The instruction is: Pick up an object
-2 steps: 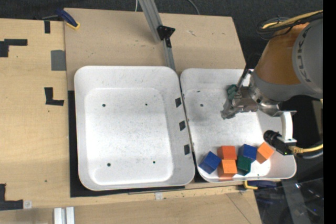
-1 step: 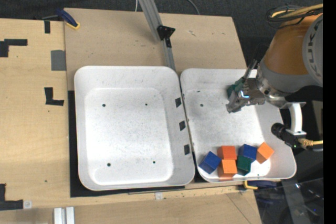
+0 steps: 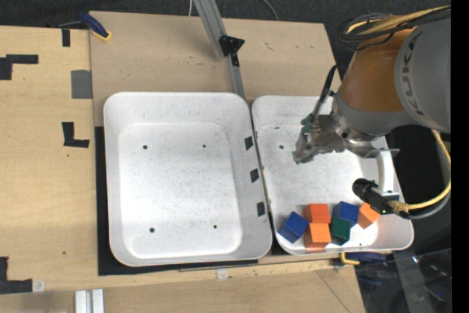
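A: Largest first. We logged the bench [image 3: 44, 179], then the left bin [image 3: 179, 102] at frame centre, then the right bin [image 3: 282, 110] beside it.

B: We entered the arm [image 3: 392, 80] at upper right, reaching over the right bin. Its gripper [image 3: 306, 149] hung above that bin's upper middle; we could not tell how its jaws stood, nor see anything in them.

A: Smallest items: blue block [image 3: 294, 226], two orange blocks [image 3: 318, 223], a blue-and-green piece [image 3: 343, 222] and a small orange piece [image 3: 368, 215], clustered at the right bin's lower edge.
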Controlling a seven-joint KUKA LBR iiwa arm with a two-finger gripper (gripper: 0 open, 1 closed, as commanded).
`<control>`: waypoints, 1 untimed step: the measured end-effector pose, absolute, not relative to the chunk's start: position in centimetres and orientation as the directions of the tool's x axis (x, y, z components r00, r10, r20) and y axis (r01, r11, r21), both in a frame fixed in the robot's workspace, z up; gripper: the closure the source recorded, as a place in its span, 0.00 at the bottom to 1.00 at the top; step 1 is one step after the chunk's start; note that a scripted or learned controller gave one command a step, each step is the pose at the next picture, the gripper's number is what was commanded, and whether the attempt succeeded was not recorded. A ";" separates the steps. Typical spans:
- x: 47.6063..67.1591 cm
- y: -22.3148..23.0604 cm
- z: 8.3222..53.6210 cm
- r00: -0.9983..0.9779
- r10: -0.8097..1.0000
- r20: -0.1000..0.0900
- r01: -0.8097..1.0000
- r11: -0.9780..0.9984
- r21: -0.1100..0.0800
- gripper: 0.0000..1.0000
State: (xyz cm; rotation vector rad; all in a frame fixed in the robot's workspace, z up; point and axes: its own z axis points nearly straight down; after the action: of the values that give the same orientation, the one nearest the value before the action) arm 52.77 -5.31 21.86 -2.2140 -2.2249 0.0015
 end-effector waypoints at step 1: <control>52.5 1.1 22.1 -0.009 1.000 0.002 1.000 0.009 -0.002 1.00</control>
State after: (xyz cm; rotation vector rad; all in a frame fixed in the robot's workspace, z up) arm 52.54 1.13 22.06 -2.2096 -2.2288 -0.0005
